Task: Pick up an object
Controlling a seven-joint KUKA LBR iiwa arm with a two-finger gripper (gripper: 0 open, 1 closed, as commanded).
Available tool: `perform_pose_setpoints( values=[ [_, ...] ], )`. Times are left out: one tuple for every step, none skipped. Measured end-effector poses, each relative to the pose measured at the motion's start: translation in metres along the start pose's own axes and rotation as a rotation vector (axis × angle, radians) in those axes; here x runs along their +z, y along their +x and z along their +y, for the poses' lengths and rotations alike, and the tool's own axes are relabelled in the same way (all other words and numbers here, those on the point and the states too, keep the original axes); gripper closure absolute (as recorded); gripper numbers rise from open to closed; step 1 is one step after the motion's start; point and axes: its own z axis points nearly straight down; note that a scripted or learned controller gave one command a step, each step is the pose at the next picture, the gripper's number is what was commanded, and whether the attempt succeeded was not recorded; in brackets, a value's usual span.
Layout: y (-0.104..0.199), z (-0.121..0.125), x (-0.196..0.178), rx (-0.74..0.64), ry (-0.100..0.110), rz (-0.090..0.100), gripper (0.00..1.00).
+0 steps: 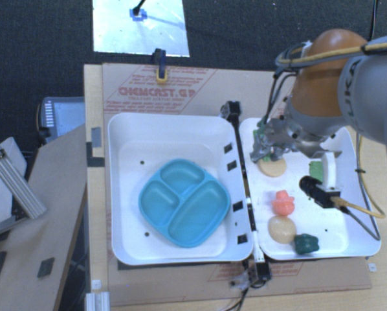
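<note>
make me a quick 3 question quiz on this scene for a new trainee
1. True or false: the blue divided plate lies in the same bin as the pink toy.
2. Which item lies nearest the gripper? A) dark green toy B) cream disc C) blue divided plate
3. Fill in: the arm reaches into the ___ bin in the camera view.

Key: 1 false; 2 B; 3 right

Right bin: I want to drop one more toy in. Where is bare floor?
Bare floor lies in the right bin toward its right wall, beside the dark green toy. The left half is crowded: pink toy, two cream pieces, gripper.
</note>
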Motion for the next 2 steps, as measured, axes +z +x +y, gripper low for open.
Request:
perform_pose_setpoints(
  values=[
    [0.051, 0.014, 0.008, -0.001, 0.000, 0.000, 1.00],
    [0.097, 0.024, 0.009, 0.000, -0.001, 0.000, 1.00]
  ],
)
